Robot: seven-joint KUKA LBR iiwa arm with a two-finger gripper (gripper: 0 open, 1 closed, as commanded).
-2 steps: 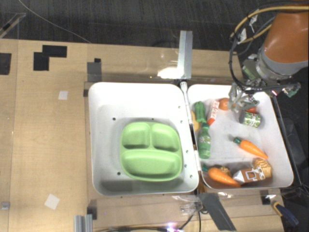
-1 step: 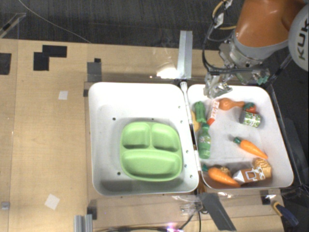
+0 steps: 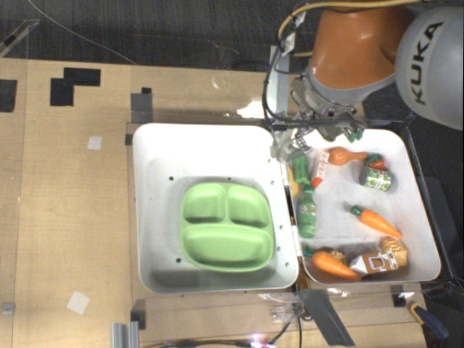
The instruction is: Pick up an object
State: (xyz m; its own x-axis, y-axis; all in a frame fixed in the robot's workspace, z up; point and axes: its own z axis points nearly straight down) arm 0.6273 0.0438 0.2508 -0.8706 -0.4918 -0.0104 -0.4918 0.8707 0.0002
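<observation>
Nothing's picked yet afaict. The gripper [image 3: 293, 145] sits low at the back-left corner of the right bin [image 3: 424, 216], right over the top of a green bottle [image 3: 300, 170] that lies along the bin's left wall. Can't tell if it's open or closed, the wrist blocks it.

If you go for that bottle, watch the wall, it's tight. Center on the body, not the cap.

Rest of that bin: second green bottle [image 3: 307, 212] just below, a can [image 3: 377, 177], a carrot [image 3: 377, 222] mid, another carrot [image 3: 333, 264] and a brown bottle [image 3: 380, 258] at the front.

Left bin [image 3: 148, 194] holds a green tray [image 3: 227, 225], 3 compartments, nothing in them.
</observation>
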